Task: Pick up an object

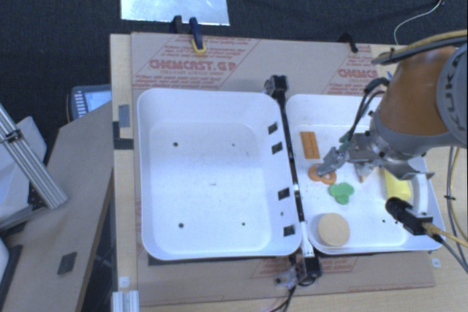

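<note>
Item: one grey arm (pixel 420 102) with an orange band, entering from the right over the right bin (pixel 329 113); gripper (pixel 344 166) low above the middle of that bin, its fingers (pixel 330 159) spread apart with nothing seen between them, one tip at or just over the orange round piece (pixel 320 174), contact not clear. Contents of right bin: orange flat bar (pixel 309 145) lying lengthwise near the inner wall, just behind the orange round piece; green lumpy piece (pixel 341 191) just in front of the gripper, near the orange round piece but apart from it; tan round disc (pixel 333 229) at the near edge, flat on the floor, apart from the green piece; yellow piece (pixel 397 186) at the right side, partly hidden by the arm. Left bin (pixel 212 179): white, shallow, side by side with the right bin. Under both bins: brown board (pixel 219 63) with red CHEMCAST lettering
</note>
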`<state>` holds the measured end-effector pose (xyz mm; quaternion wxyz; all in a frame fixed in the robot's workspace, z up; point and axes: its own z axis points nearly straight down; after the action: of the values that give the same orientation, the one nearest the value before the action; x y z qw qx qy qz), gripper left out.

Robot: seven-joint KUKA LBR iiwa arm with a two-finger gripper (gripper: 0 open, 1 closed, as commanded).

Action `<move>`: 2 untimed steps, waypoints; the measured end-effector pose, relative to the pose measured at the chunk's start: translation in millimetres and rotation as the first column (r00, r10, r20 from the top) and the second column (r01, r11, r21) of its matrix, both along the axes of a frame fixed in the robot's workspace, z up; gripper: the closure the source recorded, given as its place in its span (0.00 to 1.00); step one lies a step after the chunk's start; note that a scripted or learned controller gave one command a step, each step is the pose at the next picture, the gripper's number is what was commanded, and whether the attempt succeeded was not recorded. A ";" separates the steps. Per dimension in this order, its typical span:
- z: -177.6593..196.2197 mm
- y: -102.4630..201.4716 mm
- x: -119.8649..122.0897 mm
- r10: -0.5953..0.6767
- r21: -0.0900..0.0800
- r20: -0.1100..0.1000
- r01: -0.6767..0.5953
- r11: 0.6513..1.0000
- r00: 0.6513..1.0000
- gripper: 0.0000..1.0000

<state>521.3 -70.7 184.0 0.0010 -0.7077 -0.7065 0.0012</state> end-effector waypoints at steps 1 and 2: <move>-62.3 -66.1 -34.8 -0.005 -0.002 -0.003 0.005 1.000 1.000 0.00; -48.8 -61.3 -31.0 0.004 0.000 0.006 -0.004 1.000 1.000 1.00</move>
<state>490.3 -132.0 135.2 -0.0011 -0.7063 -0.7079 -0.0006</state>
